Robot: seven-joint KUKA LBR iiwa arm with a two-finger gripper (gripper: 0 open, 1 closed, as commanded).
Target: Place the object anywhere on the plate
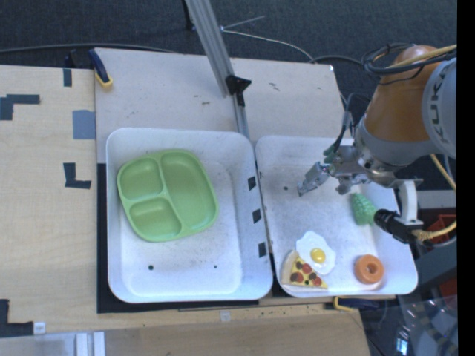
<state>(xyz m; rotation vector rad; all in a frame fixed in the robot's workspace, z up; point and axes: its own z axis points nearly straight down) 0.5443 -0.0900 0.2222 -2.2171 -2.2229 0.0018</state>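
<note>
A green plate (167, 195) with three compartments lies in the left bin (133, 280), nothing on it. In the right bin (278, 162) lie a fried egg (315, 253), a pizza slice (303, 272), an orange donut (369, 269) and a green leafy piece (363, 208). My gripper (310, 181) hangs over the bare upper middle of the right bin, left of the green piece and above the egg. Nothing shows in its grasp.
A metal pole (215, 43) slants down from the top to the seam between the bins. Cables (401, 225) hang off the arm over the right bin's right edge. A blue and yellow clamp (100, 69) lies on the bench at the upper left.
</note>
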